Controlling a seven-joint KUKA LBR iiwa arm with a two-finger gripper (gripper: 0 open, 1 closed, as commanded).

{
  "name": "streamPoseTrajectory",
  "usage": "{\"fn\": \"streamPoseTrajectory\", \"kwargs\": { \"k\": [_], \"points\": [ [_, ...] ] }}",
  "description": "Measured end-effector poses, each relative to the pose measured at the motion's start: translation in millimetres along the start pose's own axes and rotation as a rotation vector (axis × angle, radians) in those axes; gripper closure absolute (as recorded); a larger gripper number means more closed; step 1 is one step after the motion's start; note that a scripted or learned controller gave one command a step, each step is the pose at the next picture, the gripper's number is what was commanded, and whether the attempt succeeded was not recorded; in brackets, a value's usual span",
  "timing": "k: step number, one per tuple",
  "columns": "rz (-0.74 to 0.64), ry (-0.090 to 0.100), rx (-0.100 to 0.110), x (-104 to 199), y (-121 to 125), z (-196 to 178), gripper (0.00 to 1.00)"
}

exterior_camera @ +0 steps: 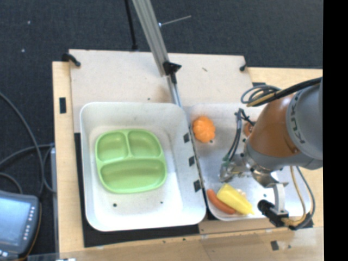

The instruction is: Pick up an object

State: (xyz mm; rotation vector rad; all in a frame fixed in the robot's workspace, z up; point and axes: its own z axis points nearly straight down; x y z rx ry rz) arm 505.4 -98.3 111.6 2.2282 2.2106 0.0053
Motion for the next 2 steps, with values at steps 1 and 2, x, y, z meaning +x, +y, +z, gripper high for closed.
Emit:
{"fn": "streamPoseTrajectory", "kwargs": {
  "k": [1,2],
  "points": [
    [-0.004,0.000,0.003,-0.5,8.5,11.1,1.00],
    [-0.008,0.000,0.003,-1.0,17.5,10.9,1.00]
  ]
}}
